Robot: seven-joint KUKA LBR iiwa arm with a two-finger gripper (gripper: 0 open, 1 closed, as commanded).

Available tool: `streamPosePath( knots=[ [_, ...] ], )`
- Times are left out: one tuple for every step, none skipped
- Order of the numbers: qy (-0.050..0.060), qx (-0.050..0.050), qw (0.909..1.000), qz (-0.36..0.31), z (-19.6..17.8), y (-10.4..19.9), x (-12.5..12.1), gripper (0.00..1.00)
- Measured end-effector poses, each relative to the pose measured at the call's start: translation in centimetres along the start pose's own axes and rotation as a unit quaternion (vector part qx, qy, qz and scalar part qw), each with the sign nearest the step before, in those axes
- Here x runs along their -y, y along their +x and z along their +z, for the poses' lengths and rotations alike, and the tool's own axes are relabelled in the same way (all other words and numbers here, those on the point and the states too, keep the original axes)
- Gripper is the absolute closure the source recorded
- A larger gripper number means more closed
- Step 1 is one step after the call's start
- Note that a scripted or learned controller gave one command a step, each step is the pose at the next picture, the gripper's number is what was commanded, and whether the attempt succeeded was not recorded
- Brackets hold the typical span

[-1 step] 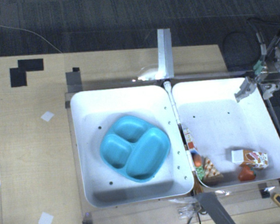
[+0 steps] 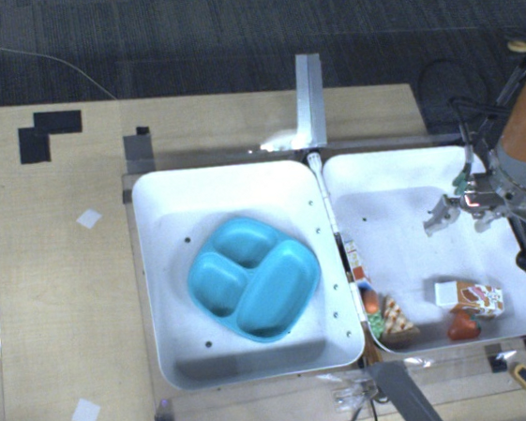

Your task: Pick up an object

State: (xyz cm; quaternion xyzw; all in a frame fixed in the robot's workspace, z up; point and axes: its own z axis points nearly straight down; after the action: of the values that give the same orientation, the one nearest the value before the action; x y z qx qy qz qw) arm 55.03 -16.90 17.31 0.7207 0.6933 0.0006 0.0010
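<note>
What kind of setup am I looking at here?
Likely a lab pick-and-place bench: two white bins side by side, a blue tray in one, small items in the other, the pincer above.

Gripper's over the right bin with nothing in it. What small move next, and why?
Probably shift the gripper toward the near edge of the right bin, above the small carton. The gripper hangs over bare bin floor, and the items all lie along that near edge.

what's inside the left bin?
The left bin holds one blue tray with three hollows, nothing showing in them. The bin floor beneath the tray is covered.
</note>
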Motion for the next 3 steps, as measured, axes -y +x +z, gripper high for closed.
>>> streamPosePath(
  knots=[
    [-0.005, 0.0, 0.9991, -0.042, 8.3, 3.5, 5.6, 0.0],
    [-0.002, 0.001, 0.9814, -0.192, 2.8, -3.2, 6.1, 0.0],
    [-0.006, 0.003, 0.9454, -0.326, 8.2, 3.9, 5.8, 0.0]
  ],
)
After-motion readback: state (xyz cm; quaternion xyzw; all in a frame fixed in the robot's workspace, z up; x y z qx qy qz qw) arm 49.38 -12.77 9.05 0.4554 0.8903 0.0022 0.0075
